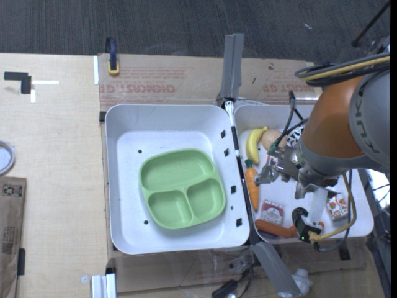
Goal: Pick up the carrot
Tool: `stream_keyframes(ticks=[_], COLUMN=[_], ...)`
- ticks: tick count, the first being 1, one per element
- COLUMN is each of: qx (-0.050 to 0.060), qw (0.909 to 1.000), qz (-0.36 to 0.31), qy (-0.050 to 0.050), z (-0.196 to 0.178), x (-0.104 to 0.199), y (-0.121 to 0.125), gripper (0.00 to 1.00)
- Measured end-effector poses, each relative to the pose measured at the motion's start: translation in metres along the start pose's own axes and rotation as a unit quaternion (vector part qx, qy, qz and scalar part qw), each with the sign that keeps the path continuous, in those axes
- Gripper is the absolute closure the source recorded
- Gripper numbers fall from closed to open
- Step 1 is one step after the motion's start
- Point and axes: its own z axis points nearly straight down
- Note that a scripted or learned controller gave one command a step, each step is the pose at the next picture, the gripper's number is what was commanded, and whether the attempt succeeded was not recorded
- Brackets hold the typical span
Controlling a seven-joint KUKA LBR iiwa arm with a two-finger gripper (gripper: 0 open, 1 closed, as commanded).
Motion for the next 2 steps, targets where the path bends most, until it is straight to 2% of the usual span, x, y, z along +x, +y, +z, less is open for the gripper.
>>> stream_keyframes(ticks=[1, 2], qx=[0.001, 0.001], qw=[1.0000, 0.9979], qz=[0.001, -0.064], qy=[-0.001, -0.001], z=[-0.008, 0.001], x=[-0.001, 0.074], y=[0.001, -0.024], gripper=[1.00, 1.00])
